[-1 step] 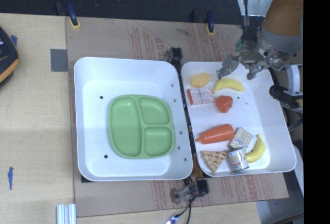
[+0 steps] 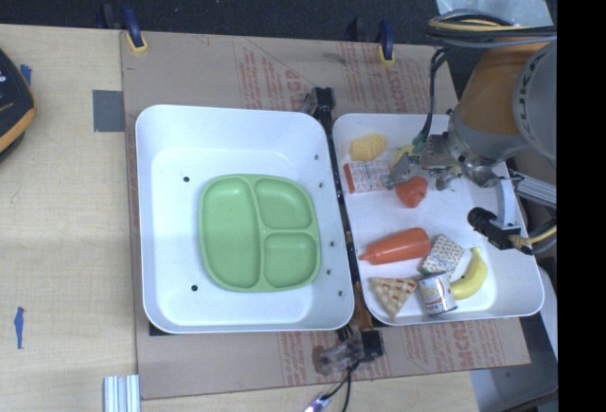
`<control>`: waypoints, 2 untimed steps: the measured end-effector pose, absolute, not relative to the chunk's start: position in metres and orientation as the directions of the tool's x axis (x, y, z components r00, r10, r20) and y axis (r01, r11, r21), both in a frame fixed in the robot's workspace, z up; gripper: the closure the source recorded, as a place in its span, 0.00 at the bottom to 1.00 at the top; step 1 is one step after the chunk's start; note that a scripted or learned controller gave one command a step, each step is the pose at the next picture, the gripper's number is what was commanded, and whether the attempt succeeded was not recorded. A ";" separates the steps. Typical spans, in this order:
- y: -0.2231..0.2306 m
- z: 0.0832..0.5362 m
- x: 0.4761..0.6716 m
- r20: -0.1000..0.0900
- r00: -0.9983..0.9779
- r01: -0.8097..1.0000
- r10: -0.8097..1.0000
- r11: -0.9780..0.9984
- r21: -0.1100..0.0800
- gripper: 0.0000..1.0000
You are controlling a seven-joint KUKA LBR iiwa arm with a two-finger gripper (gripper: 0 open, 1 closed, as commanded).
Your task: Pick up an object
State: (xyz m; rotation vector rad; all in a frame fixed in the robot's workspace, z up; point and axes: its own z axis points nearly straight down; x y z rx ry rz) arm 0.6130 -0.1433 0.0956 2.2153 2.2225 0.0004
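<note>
Reaching in from the right, the gripper [image 2: 423, 166] sits low over the upper part of the right bin [image 2: 530, 301], and whether it is open or closed cannot be told from this slanted view. Its metal parts hang just above and beside a small red tomato-like piece [image 2: 411, 192], which lies near the bin's middle, directly below the tool; nothing is visibly held.

Largest on the bench, the left bin [image 2: 161, 211] holds a green divided plate [image 2: 258, 232] lying flat near its centre. The right bin, touching the left one along their shared edge, carries the small items. An orange carrot [image 2: 396, 246] lies across its middle, just below the red piece and well under the tool. A yellow banana [image 2: 472, 276] curves near the right side, beside a patterned square packet [image 2: 442, 256]. Below the carrot lies a pizza-slice wedge [image 2: 392, 291], and just right of it a small can [image 2: 435, 295] rests on its side. A yellow lumpy item [image 2: 368, 147] sits in the upper left corner of this bin, to the left of the tool, with a red-and-white flat wrapper [image 2: 365, 176] just beneath it.
</note>
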 end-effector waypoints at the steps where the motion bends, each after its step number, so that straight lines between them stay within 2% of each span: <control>1: -0.121 0.096 0.656 -0.003 -0.002 1.000 1.000 0.002 0.000 0.00; 2: -0.186 0.092 0.568 -0.001 -0.003 1.000 1.000 0.003 -0.004 0.00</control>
